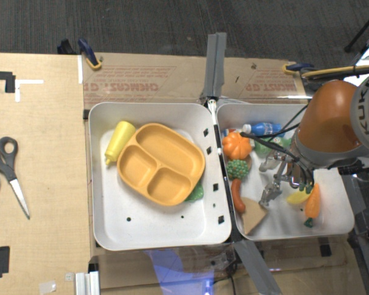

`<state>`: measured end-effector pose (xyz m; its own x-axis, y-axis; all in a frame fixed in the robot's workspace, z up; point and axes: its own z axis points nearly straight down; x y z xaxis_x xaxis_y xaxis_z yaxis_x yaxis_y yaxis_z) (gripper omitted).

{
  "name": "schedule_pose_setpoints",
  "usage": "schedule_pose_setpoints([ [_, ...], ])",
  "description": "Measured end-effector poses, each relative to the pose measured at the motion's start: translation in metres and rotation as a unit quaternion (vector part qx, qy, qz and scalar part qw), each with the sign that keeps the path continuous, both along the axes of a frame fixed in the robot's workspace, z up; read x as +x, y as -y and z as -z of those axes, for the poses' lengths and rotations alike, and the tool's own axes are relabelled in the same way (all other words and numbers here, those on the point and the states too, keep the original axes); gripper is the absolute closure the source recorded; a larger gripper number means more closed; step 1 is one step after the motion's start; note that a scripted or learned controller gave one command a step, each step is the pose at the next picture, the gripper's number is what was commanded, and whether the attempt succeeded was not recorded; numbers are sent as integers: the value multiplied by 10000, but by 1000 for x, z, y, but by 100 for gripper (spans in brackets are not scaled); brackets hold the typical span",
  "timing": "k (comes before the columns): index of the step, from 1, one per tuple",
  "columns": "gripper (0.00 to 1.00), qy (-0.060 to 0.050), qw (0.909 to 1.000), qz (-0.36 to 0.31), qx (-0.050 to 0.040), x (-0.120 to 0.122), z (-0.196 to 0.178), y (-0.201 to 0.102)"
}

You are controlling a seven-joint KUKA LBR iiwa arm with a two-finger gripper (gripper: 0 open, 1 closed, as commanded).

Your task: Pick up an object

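Right now the pincer (275, 183) hangs low in the right bin (332, 226), metal fingers pointing down toward bare bin floor between the toys, nothing seen between them; spread looks narrow-ish but honestly cannot tell whether they stand apart or together. Candidates around it: carrot (312, 203) and a yellow piece, maybe a banana (298, 196), just right of the pincer; tan wedge (252, 214) and red sausage-like piece (236, 195) just left and below; orange pumpkin (235, 145) and a green lumpy toy (238, 168) up near the divider; blue-white bottle (262, 128) at the far wall. Judgement: all look like light, stiff plastic play food, smooth and a bit slippery, likely to skid or roll if nudged. Carrot is nearest and slim, so take it across the middle of its body, not the tapered tip. Left bin (111, 226) has a yellow divided tray (162, 163), a yellow squeeze bottle (118, 141) beside it, something green (197, 193) peeking from under the tray. Scissors (9, 171) lie on the table (37, 226), well apart.
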<state>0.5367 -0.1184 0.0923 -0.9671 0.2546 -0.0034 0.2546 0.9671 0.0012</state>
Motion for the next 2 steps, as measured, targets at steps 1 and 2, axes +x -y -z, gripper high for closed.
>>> schedule_pose_setpoints([
  [1,0,-1,9995,-306,-6,69,-10,30],
  [2,0,17,9965,-839,-8,89,-2,-24],
])
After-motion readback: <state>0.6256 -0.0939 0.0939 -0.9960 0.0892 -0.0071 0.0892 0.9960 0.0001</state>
